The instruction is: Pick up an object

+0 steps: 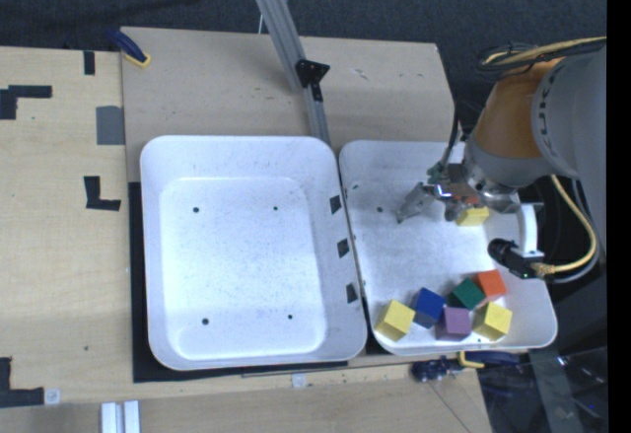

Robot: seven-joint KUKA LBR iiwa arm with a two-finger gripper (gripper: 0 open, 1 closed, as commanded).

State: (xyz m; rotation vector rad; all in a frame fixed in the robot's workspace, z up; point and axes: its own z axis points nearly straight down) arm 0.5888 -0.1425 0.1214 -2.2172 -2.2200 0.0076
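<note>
Here the jaws hang over the right bin, spread wide, with a yellow block just beside them; other coloured blocks cluster at the bin's near edge.

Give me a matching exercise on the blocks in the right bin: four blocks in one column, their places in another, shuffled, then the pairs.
Blocks:
1. orange block
2. blue block
3. purple block
4. yellow block under the wrist

Places:
A. apart from the cluster, up near the gripper
B. between the leftmost yellow block and the green block
C. top right of the cluster, beside the green block
D. at the near wall of the right bin, just left of the right-hand yellow block

Pairs: 1-C, 2-B, 3-D, 4-A
</note>
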